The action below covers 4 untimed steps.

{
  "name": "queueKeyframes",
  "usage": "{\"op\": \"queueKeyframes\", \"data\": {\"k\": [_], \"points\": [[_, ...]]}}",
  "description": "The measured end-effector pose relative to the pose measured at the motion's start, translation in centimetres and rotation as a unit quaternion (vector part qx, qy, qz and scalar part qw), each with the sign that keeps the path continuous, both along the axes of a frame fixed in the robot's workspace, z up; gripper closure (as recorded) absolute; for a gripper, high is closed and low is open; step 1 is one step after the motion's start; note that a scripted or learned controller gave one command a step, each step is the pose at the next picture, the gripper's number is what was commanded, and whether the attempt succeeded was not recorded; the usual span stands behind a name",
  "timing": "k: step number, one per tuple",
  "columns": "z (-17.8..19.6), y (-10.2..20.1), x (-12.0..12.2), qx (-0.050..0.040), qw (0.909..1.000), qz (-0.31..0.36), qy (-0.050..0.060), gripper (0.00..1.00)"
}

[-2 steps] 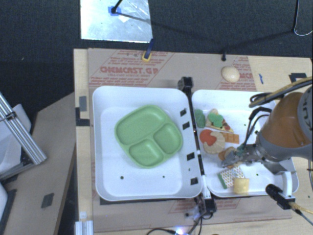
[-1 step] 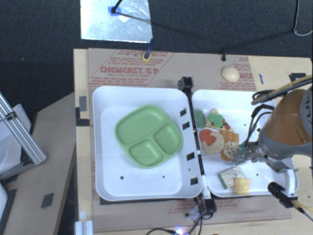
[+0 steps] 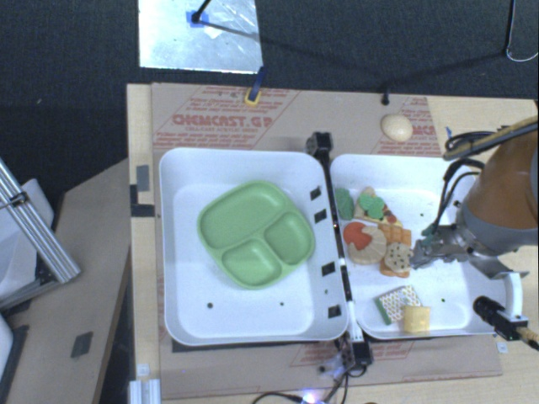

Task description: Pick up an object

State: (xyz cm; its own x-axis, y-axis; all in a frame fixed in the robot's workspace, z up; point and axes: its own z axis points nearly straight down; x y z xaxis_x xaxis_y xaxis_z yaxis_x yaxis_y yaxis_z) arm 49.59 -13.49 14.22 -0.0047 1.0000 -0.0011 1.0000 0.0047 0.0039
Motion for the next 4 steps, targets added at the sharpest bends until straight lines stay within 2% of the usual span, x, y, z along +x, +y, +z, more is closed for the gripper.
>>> {"op": "queueKeyframes", "data": {"k": [1,2,3,4], "points": [[5.7,-0.1,1.2,-0.0005,1.0,0.0,-0.002,1.0],[8.4,-0.1,1.3,-0.0001,1.0,0.0,0.0,1.0],[9.0,5.2,4.3,0.0008,1.0,0.002,0.0,1.0],[7.2,6.7,5.0,0.0004,1.0,0.001,0.002,1.0]]}}
